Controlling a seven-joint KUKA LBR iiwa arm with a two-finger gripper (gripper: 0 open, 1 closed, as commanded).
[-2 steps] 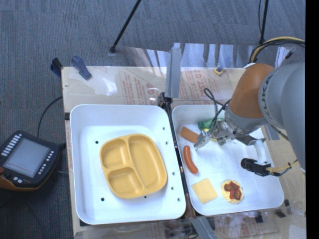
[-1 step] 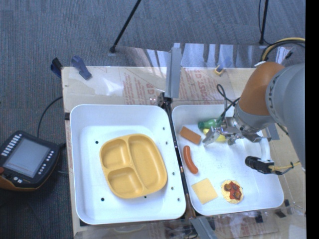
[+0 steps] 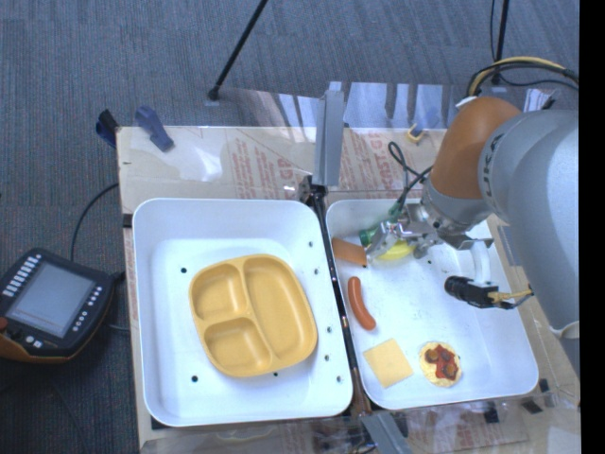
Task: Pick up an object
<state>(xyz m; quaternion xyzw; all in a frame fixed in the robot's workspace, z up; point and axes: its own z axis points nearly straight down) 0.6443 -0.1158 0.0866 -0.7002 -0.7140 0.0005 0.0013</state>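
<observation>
You were looking at a yellow-green item (image 3: 395, 249) at the far left of the right bin (image 3: 515, 343), and it was hard to make out: the gripper (image 3: 392, 239) covered most of it, so its shape and kind could not be told. The gripper sat right over that item, touching or nearly touching it. You could not tell from this slant whether it had closed on the item or merely rested above it.

Just left of the item lay an orange-brown piece (image 3: 348, 252), against the bin's left wall. Nearer you, a sausage (image 3: 361, 303) lay lengthwise, apart from the gripper. Further toward the near edge sat a cheese slice (image 3: 388, 362) and, just beside it on the right, a small pizza (image 3: 441, 363). A black part (image 3: 470, 290) of the arm (image 3: 529, 187) hung over the bin's right half.

The arm's grey bulk hid the bin's far right corner and was cut off at the picture's right side.

In the left bin (image 3: 161, 348) you had a yellow tray (image 3: 252, 314) with three compartments, lying flat and turned at an angle. On the floor left of the tabletop (image 3: 217, 164) rested a pendant (image 3: 49, 301).
</observation>
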